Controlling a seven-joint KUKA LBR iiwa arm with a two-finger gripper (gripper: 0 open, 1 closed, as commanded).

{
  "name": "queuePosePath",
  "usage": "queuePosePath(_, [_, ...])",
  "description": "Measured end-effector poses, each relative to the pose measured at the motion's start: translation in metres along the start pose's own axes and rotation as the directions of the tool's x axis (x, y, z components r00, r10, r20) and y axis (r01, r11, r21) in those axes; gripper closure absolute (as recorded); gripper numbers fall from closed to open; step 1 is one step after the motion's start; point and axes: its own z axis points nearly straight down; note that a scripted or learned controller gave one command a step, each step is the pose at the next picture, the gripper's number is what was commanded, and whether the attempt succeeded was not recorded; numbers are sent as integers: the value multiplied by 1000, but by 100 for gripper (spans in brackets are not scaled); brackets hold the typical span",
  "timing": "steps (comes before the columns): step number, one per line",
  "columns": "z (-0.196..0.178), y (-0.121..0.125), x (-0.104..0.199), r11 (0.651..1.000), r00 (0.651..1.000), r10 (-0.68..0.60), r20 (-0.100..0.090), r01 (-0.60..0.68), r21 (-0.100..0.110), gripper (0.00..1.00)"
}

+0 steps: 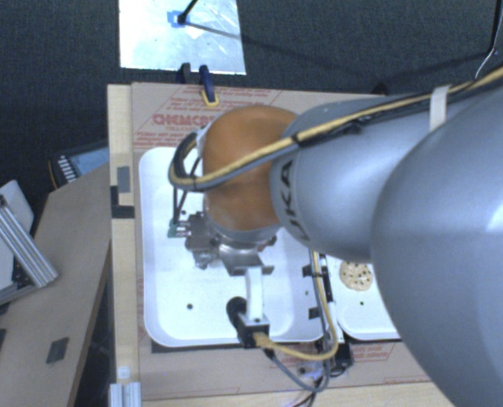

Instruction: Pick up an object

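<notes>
At the right bin's [368,319] left wall, close by the arm: one disc [355,275], round, pale with dark specks, biscuit-like, lying flat. Likely light, stiff and perhaps brittle; low profile, so best taken across its width at opposite edges, with a gentle squeeze. Gripper [222,251] hangs over the left bin [162,227], under the orange wrist; open or closed cannot be told, nothing seen held.
</notes>
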Motion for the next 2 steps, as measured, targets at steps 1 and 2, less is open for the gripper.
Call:
queuePosePath(1, [-40, -7, -86, 1000, 1000, 8, -5, -8, -18, 100])
queuePosePath(2, [-168, -8, -119, 999, 1000, 3, -11, -4, -32, 100])
